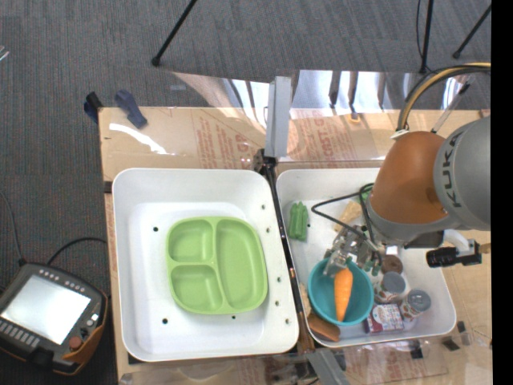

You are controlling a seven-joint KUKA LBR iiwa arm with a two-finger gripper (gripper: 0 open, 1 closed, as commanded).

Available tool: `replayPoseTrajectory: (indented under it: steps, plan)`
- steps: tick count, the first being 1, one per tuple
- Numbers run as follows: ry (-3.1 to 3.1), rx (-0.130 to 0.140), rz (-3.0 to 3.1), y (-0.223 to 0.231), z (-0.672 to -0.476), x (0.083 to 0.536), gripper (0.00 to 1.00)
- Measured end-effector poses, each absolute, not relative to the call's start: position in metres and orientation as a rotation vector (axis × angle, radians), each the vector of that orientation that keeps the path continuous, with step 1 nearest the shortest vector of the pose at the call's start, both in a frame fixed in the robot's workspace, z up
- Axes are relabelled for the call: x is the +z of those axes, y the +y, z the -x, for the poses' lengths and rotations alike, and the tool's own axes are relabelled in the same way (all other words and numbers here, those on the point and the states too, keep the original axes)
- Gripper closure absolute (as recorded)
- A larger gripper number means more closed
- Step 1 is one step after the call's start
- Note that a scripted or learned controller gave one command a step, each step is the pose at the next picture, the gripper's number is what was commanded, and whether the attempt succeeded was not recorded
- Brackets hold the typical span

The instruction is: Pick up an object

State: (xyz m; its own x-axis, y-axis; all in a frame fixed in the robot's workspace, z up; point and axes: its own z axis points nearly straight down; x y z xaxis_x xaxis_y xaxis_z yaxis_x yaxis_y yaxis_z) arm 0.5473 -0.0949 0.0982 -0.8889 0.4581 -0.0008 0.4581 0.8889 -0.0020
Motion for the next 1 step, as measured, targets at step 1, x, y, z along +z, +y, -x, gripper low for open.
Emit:
replayPoseTrajectory:
  steps: [1]
  plan:
    - [3.036,0.004,-0.754,-0.0573,-0.5539,0.2123,1.0]
